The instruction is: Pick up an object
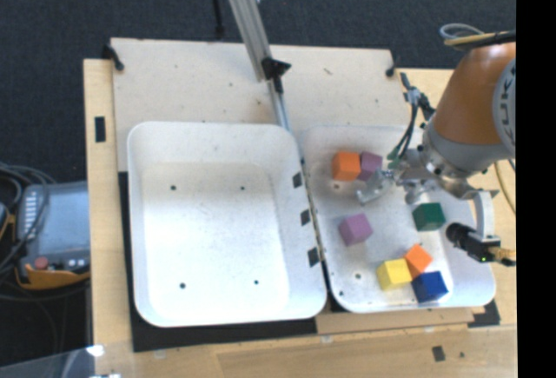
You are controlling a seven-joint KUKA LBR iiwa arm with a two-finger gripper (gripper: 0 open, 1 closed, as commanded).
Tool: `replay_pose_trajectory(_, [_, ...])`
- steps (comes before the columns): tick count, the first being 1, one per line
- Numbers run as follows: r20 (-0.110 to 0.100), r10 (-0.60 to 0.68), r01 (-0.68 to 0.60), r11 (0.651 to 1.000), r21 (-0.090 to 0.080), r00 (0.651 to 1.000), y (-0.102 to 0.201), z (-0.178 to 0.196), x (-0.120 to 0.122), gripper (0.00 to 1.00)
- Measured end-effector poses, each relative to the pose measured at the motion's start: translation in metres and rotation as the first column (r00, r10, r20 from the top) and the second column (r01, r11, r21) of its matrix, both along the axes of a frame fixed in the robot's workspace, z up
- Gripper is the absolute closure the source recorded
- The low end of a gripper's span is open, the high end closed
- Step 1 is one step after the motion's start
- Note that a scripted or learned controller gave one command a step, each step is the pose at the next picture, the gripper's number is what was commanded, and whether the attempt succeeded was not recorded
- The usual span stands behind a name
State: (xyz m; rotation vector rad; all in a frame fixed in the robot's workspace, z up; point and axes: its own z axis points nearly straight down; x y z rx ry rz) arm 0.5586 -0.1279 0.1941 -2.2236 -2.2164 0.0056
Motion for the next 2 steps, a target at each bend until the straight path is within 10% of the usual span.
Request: replay_pose_trajectory(2, [0.010,0.000,0.000,1.000,-0.002,1.000,-0.004,-0.097,0.005,0.00])
